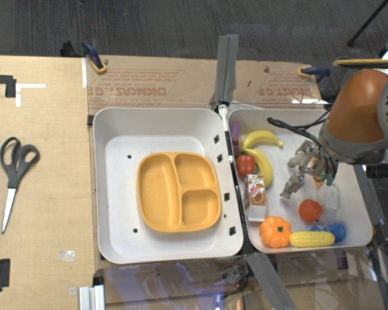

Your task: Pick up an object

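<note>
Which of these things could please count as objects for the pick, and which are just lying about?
Job: tool, bananas, tomato, pumpkin, corn, packet, red pepper, blue toy.
Lying about: yellow tray, scissors, clamps.

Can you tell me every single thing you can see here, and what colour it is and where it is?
Shallow plastic bins: two, white, side by side on the bench.
Divided plastic plate: one, yellow-orange, in the left bin.
Toy bananas: two, yellow, at the top left of the right bin.
Small carton: one, red and white, by the right bin's left wall.
Toy pumpkin: one, orange, at the front of the right bin.
Toy corn cob: one, yellow, right of the pumpkin.
Round ball: one, orange-red, above the corn.
Scissors: one, black-handled, on the wooden bench at left.
Two-finger gripper: one, metal, over the right bin.
</note>
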{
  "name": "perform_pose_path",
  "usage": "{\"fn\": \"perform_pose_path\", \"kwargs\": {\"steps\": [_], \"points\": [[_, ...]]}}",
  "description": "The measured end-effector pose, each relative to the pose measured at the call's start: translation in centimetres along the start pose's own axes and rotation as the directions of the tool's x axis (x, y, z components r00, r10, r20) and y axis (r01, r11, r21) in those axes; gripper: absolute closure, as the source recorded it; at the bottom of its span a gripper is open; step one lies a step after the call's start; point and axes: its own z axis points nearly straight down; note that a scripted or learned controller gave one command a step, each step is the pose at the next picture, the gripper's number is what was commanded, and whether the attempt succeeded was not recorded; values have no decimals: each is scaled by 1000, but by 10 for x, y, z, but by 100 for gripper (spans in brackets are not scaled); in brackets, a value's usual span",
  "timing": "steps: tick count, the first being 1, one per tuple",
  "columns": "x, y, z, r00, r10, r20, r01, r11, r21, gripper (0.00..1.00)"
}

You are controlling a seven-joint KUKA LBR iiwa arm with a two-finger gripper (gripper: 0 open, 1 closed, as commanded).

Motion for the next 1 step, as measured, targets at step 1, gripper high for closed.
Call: {"fn": "perform_pose_path", "kwargs": {"steps": [1], "points": [[-13, 72, -1, 999, 45, 3, -45, 999, 2, 0]]}}
